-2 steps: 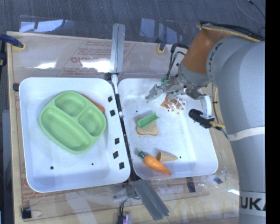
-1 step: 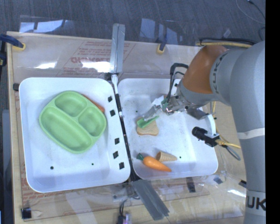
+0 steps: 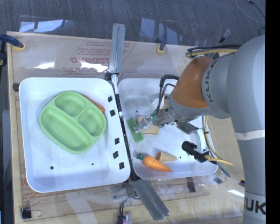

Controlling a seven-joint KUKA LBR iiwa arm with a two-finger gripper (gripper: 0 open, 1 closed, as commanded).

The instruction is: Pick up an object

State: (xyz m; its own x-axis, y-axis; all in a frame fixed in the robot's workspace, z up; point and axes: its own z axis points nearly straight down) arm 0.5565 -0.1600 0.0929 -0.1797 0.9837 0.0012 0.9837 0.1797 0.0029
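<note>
Camera view: gripper (image 3: 152,120) sits low in the right bin (image 3: 186,169), at a tan toy piece (image 3: 148,129) that lies just beside a green strip (image 3: 135,129). Whether the gripper is spread or closed cannot be told at this size, so no hold is confirmed. Carrot (image 3: 155,163) and cone (image 3: 167,157) lie together near the front wall, apart from the gripper. Left bin (image 3: 37,167) carries a green divided plate (image 3: 72,120).

Assessment: tan piece is probably light, rigid, smooth plastic and liable to slip; grip it across its narrow middle. Carrot would take a grip best across its thick end.
</note>
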